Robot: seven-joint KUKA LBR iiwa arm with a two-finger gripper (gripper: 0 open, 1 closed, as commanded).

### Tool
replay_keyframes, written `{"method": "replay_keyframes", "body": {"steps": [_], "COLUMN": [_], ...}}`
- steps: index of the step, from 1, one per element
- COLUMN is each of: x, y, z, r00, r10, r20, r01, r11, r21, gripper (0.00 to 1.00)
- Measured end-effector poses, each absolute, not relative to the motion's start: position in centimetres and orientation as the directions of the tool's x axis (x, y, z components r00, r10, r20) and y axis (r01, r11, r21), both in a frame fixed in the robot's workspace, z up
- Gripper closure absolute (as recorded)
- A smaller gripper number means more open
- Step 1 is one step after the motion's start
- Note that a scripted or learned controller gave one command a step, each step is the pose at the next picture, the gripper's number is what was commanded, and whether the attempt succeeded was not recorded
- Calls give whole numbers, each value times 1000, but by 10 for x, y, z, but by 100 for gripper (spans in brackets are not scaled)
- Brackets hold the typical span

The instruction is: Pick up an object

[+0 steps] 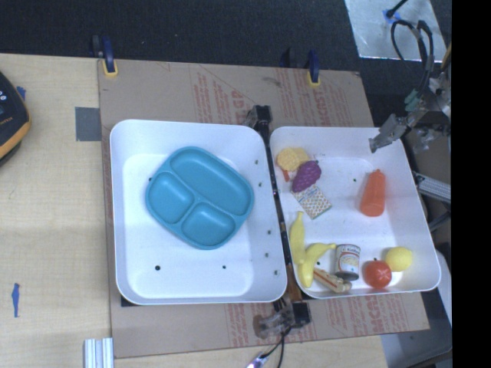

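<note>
The claw hangs at the far right corner of the right bin, over its rim; whether it is spread or closed cannot be told from here, and nothing shows in its grasp. The nearest thing to it is an orange bottle-shaped toy, lying just below it on the bin floor, apart from it. To the claw's left lie a yellow ridged piece, a purple bunch of grapes touching it, and a patterned packet. Farther toward the near wall are a banana, a small can, a red tomato and a lemon. Well to the claw's left, the other bin holds a blue divided plate. Both bins rest on clamped cardboard over a wooden tabletop; dark carpet lies beyond.
</note>
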State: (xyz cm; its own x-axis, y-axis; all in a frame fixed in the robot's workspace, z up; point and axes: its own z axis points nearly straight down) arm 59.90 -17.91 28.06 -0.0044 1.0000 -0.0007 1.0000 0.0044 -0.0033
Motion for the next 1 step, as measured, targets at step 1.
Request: {"method": "replay_keyframes", "body": {"steps": [1], "x": [588], "y": [-212], "z": [122], "r00": [-4], "r10": [1000], "r20": [0], "r01": [1000], "r11": [4], "r21": [-7], "gripper": [0]}}
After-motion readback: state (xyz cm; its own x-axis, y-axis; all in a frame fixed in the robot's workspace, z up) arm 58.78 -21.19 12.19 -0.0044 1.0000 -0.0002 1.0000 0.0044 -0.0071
